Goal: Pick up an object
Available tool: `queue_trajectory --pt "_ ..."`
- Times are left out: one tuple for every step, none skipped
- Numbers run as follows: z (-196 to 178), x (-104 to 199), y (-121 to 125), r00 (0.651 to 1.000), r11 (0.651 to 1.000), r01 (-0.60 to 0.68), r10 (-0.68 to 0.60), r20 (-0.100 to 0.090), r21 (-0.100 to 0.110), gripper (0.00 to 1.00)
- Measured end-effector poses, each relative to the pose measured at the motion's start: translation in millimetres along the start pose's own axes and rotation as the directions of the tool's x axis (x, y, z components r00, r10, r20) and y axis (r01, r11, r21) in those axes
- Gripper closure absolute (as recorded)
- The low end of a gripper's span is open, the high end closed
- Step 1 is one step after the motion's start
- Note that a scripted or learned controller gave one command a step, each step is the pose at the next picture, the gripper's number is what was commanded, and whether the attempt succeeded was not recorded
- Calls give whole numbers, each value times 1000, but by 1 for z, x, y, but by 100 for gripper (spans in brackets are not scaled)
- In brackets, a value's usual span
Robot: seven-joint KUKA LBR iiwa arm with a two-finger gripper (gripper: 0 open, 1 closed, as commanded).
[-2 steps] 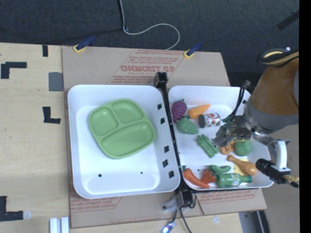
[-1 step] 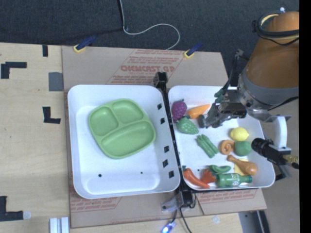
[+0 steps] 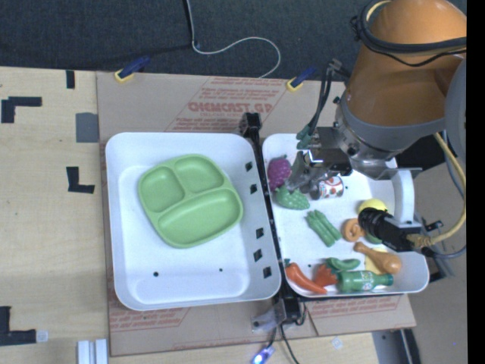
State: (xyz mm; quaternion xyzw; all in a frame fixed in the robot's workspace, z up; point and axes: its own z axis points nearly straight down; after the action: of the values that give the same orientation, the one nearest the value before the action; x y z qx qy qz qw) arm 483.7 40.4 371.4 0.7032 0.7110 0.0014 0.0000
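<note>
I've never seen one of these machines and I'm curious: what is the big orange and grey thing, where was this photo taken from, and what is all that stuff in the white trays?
It is a robot arm, reaching in from the right. One camera above the bench looks down at a slant. Its two-finger gripper hangs low over the right white bin, among small toy foods: a purple grape bunch, a green leafy vegetable, green bean pods, an orange carrot and a green bottle. The left white bin holds a light green divided plate. Whether it grips anything cannot be seen.
</note>
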Motion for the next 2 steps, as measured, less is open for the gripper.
queue_trajectory --pt "-15 40 0 1000 1000 -7 7 2 3 100" --pt "-56 29 0 1000 1000 -8 8 2 0 100"
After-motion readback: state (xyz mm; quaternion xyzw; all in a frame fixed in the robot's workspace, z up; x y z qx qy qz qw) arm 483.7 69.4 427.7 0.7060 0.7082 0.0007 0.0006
